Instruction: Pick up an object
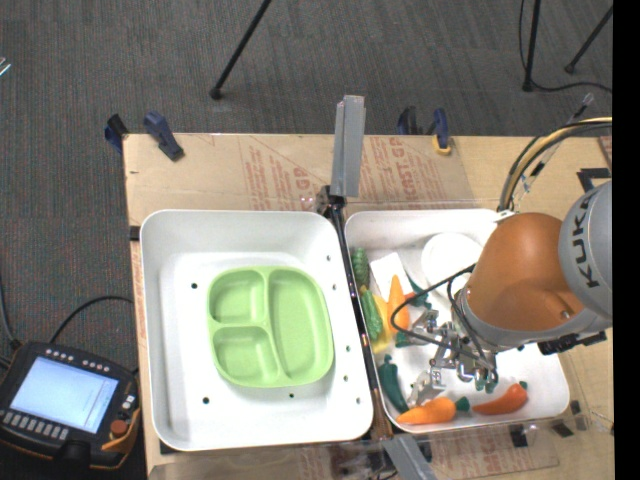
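The arm (pixel 525 278) reaches into the right bin (pixel 555 403), and its gripper (pixel 455 363) hangs low over the front half of that bin, among a scatter of toy food. How the jaws stand I cannot tell: the wrist, cables and brackets crowd the view there, and nothing can be made out between them.

Candidates for the pick all lie in the right bin. 2 carrots rest along the front wall: 1 carrot (pixel 430 413) just below the gripper, the other (pixel 500 400) a little to its right. A dark green vegetable (pixel 390 383) lies near the left wall beside them, a lighter green piece (pixel 372 313) runs along that wall further back, and a small orange piece (pixel 396 293) sits by it. A white plate (pixel 450 258) and a white card (pixel 388 268) lie toward the back, the plate partly under the arm.

The left bin (pixel 165 268) holds 1 green tray (pixel 270 326) with 3 compartments.

As for progress, I judge the task to be at the reach or grasp stage. The gripper is down at the objects, closest to the left carrot, but no lift is shown and nothing is seen raised off the bin floor. What is left: a secure close on 1 item, then raising it clear.
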Tool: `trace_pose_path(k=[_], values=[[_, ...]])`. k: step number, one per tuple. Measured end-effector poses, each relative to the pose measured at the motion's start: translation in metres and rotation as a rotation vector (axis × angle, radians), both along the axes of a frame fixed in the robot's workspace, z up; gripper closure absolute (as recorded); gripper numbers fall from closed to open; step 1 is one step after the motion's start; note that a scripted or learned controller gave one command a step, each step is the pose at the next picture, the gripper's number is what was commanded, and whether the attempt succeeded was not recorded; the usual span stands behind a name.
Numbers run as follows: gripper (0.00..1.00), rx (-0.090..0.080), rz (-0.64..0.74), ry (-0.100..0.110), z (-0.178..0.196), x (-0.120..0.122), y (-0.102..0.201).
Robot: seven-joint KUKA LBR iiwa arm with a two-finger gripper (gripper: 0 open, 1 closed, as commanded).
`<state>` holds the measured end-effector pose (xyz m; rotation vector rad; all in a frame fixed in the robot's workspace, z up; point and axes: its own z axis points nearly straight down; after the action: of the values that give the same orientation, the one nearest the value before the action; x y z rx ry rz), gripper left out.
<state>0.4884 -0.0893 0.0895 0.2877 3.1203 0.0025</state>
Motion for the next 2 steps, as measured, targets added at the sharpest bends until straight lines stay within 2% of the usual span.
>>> trace_pose_path(k=[1, 2], values=[[0.00, 0.000, 0.065, 0.008, -0.002, 0.049, 0.000], [0.00, 0.000, 0.016, 0.007, -0.002, 0.092, -0.010]])
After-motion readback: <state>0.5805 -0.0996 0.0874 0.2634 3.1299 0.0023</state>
